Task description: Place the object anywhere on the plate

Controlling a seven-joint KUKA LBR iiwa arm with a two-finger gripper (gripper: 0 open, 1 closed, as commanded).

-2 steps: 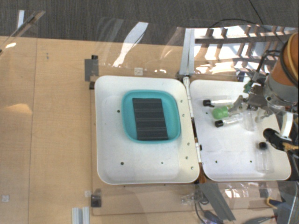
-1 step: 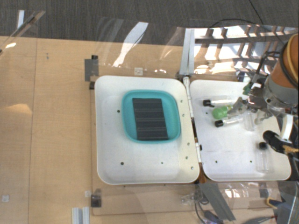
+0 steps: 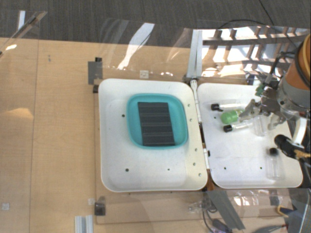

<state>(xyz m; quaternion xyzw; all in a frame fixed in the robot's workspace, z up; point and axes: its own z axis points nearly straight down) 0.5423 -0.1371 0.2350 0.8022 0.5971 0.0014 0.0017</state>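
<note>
Over right bin, tool state: cannot tell. Green object looks small, light, probably soft; grip across middle. Teal plate in left bin.

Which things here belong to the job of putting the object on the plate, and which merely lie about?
Belonging to the job:
green object, in the right bin
teal plate, in the left bin
gripper

Lying about:
dark ridged mat on the plate
black-capped tubes beside the green object
</note>
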